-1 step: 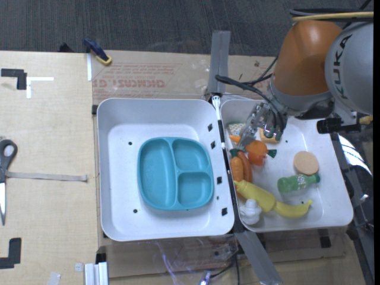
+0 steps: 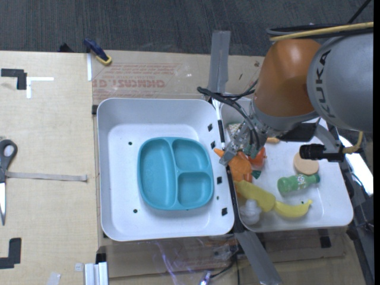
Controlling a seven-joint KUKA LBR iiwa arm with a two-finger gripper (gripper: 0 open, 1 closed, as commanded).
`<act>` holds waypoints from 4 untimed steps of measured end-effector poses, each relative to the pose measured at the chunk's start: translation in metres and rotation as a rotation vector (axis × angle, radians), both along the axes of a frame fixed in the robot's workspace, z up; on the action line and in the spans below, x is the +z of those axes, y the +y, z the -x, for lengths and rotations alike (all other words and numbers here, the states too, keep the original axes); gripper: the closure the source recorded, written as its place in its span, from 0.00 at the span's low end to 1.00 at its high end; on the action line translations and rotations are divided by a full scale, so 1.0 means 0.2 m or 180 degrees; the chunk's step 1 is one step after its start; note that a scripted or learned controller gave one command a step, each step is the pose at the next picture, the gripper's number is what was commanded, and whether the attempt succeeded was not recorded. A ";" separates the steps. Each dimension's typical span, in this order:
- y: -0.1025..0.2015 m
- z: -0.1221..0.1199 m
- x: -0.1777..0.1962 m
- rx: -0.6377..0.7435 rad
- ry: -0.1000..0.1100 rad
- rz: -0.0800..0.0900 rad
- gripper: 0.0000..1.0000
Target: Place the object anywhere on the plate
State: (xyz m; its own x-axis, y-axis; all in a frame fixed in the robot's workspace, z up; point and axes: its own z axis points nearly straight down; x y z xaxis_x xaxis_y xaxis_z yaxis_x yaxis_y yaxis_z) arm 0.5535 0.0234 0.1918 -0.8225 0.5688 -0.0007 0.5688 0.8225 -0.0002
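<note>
A teal divided plate (image 2: 176, 173) lies in the left white bin (image 2: 113, 159). In the right bin (image 2: 332, 209) my gripper (image 2: 242, 142) hangs low over the left side, right above an orange toy (image 2: 240, 165) that looks like a carrot. Its fingers are buried among the items, so how they stand is hidden. A yellow banana (image 2: 273, 202), a green bottle (image 2: 297, 183) and a tan round piece (image 2: 306, 164) lie to the right of the orange toy.
The arm's orange band and grey body (image 2: 309, 76) cover the right bin's back half. A small clear item (image 2: 250, 211) sits at the right bin's front left. Scissors (image 2: 6, 159) lie on the bench at far left.
</note>
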 end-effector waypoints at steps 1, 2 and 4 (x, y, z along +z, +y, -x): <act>0.00 0.00 0.00 0.0001 0.0000 0.0001 0.00; 0.00 -0.01 0.05 0.0008 -0.0010 0.0003 1.00; 0.61 0.07 0.08 -0.0261 0.0004 0.0002 1.00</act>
